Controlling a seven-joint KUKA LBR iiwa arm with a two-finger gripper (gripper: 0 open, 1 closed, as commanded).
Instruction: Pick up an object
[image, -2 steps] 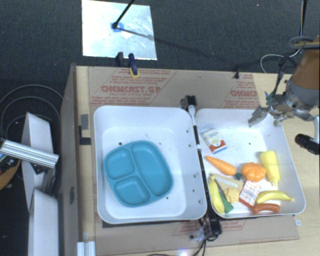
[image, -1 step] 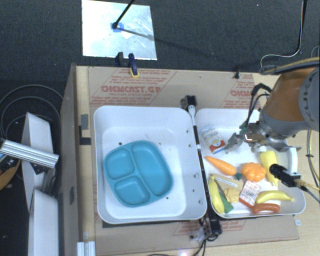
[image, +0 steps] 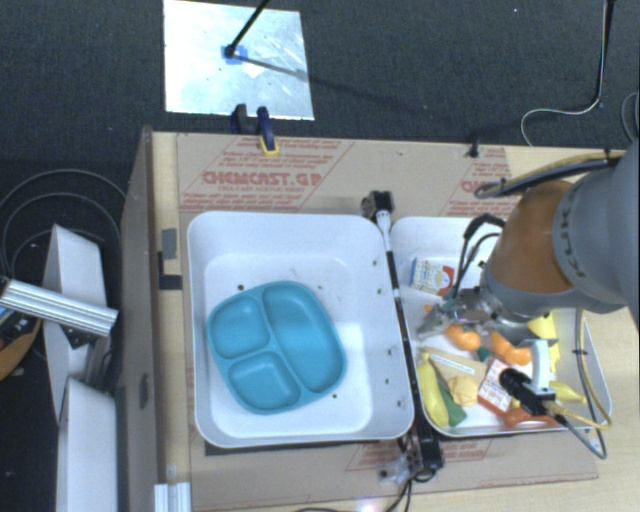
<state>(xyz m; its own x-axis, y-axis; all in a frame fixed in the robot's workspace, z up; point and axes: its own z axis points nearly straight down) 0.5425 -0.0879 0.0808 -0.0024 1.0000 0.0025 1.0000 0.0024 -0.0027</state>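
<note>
- While the grey arm (image: 570, 250) with its orange band bends low over the right bin (image: 420, 235), the claw (image: 452, 312) sits down among the clutter; I judge this to be the reaching or closing step of the pick, with nothing lifted so far.
- Whether the claw is released or clenched cannot be told: its tip is small and tangled with the things under it, and no object shows plainly gripped.
- Nearest candidates lie just beside the claw: a rounded orange piece (image: 463, 338) touching or almost touching it below, and a small white carton (image: 431, 272) with blue and red print just above it.
- Further below the claw lie a long yellow-green piece (image: 437, 383), a second orange lump (image: 512, 351) and a flat red-and-white packet (image: 492, 388), packed closely, some overlapping.
- Well to the claw's left, in the other bin (image: 290, 235), rests a blue divided plate (image: 276, 344), smooth moulded plastic with three wells, rounded corners.
- Materials look mostly like hard, glossy toy plastic and thin printed card; the rounded pieces would likely slip from a pinch, the carton less so.
- Next, I judge, the move calls for a firm close on one piece, then a straight lift clear of its neighbours.
</note>
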